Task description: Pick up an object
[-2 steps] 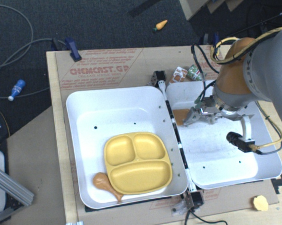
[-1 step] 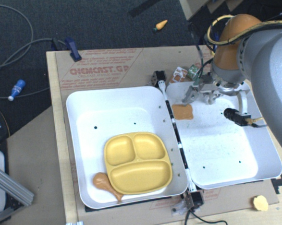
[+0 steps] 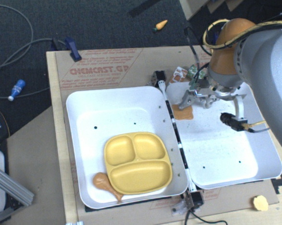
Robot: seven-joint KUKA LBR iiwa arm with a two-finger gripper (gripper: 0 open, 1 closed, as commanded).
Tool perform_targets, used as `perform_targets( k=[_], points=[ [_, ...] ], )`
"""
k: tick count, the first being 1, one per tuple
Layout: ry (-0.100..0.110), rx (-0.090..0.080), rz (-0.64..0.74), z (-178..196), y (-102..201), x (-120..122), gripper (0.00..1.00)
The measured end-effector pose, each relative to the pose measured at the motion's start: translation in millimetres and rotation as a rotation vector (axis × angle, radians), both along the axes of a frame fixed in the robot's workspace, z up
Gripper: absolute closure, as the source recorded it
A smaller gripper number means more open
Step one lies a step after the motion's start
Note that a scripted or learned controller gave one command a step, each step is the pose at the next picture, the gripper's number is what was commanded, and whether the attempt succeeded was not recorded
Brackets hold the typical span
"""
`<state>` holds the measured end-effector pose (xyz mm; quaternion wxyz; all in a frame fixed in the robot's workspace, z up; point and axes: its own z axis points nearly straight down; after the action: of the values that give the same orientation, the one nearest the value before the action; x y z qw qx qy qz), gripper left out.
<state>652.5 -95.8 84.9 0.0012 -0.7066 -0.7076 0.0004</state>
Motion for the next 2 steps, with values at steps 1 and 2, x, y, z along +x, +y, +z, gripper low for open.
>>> perform_targets(
  k=[1, 2],
  points=[
    [-0.005, -0.002, 0.000, 0, 5, 15, 0.00],
    [0.000, -0.002, -0.002, 0, -4, 2, 0.00]
  ],
)
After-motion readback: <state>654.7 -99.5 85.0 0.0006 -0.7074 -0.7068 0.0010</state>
